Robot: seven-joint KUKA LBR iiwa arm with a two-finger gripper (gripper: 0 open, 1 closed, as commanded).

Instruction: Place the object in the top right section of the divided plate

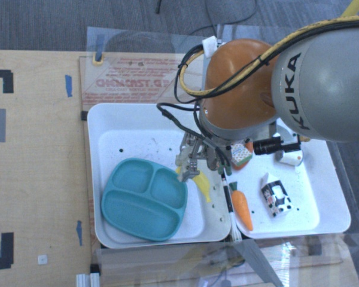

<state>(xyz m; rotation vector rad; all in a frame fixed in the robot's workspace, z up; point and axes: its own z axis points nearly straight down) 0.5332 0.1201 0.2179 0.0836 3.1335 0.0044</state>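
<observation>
A teal divided plate [145,200] lies in the left bin [107,130], with two small sections on its far side and one large section nearest the camera. My gripper [190,167] hangs just above the plate's right rim, beside the top right section [167,187]. Its fingers are shut on the upper end of a yellow banana-like object [201,187], which slants down to the right over the bin floor, just off the plate's edge. The orange wrist band and grey arm cover the space above.
The right bin [323,220] holds an orange carrot [242,209], a black-and-white toy [275,197], a white piece [290,158] and a red-and-green item [241,153]. A dark pen [227,191] lies along the divider between the bins. Cables loop behind the wrist.
</observation>
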